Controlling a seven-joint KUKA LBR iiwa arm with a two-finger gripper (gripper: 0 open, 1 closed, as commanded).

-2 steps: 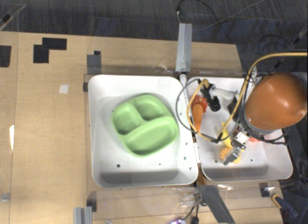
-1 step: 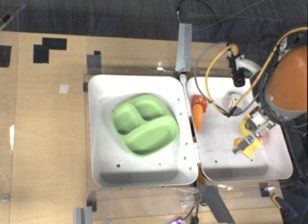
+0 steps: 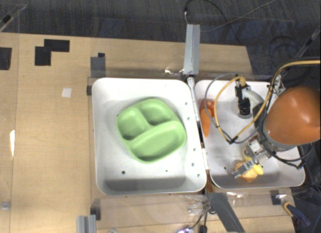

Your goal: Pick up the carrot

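So the orange carrot [image 3: 205, 118] is in the right white bin [image 3: 281, 179], tucked right up against that bin's left wall, the one it shares with the left white bin [image 3: 103, 127]. Its long axis runs pretty much along that wall, far to near in the camera view. The fatter end looks like it's at the far side, and it narrows toward the near side. The tool [image 3: 248, 167] is in the same bin but well apart from the carrot, down by the near wall, hanging off the grey arm with the orange band [image 3: 293, 117] that comes in from the right. Honestly can't tell whether the tool is apart or together from this angle. There's a small yellow thing [image 3: 254, 174] right at its tip, touching or nearly so, and I can't tell if it's actually clamped. The left bin has a light green plastic plate [image 3: 150, 129] with three compartments, sitting a bit tilted. Everything's on a pale wooden bench [image 3: 45, 142].
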